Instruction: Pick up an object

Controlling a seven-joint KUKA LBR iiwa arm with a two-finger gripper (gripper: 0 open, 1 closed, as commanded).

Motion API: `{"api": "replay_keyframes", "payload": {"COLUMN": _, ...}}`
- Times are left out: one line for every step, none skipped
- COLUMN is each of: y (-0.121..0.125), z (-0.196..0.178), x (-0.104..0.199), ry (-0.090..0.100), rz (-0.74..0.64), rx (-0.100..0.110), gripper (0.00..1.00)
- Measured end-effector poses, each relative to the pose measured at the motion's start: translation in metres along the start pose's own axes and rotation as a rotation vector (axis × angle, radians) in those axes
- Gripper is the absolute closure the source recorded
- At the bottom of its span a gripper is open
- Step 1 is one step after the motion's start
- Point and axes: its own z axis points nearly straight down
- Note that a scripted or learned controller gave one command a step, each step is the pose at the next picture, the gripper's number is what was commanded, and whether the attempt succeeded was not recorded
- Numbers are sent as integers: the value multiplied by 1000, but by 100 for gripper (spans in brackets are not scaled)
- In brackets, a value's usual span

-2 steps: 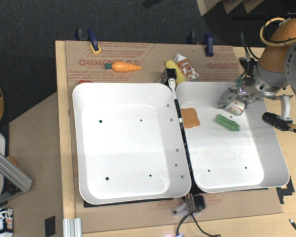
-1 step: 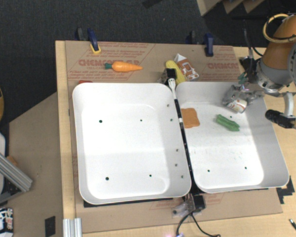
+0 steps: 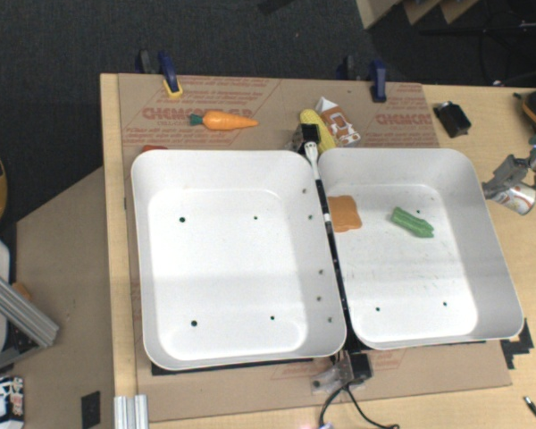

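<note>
At the far right of the bench, just outside the right-hand shallow white bin [image 3: 482,239], the grey metal two-finger gripper [image 3: 511,190] sits low over the tan benchtop, apart from the bin's rim; too small and partly cut off, so open or closed cannot be told, and nothing is seen in its grasp. Right bin holds two items: flat orange-tan square block [image 3: 344,213] close against the bin's left wall, and a green oblong soft-looking piece [image 3: 413,222] lying at a slant near the middle, well apart from the block. Left-hand shallow white bin [image 3: 152,266] touches the right one along their shared edge; a few dark dots on its floor. Both bins rest on a printed brown cardboard sheet [image 3: 250,92]. On that sheet behind the bins: orange toy carrot with green top [image 3: 223,121], yellow curved banana-like toy [image 3: 313,123] just beside a brown-and-white packet [image 3: 341,127]. Two blue clamps [image 3: 170,74] grip the sheet's back edge. Small black block [image 3: 451,119] lies near the right rear corner.
</note>
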Motion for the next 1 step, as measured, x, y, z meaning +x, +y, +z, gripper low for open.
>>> {"api": "replay_keyframes", "payload": {"y": 2, "z": 1, "x": 2, "ry": 4, "rz": -4, "rx": 10, "gripper": 100}}
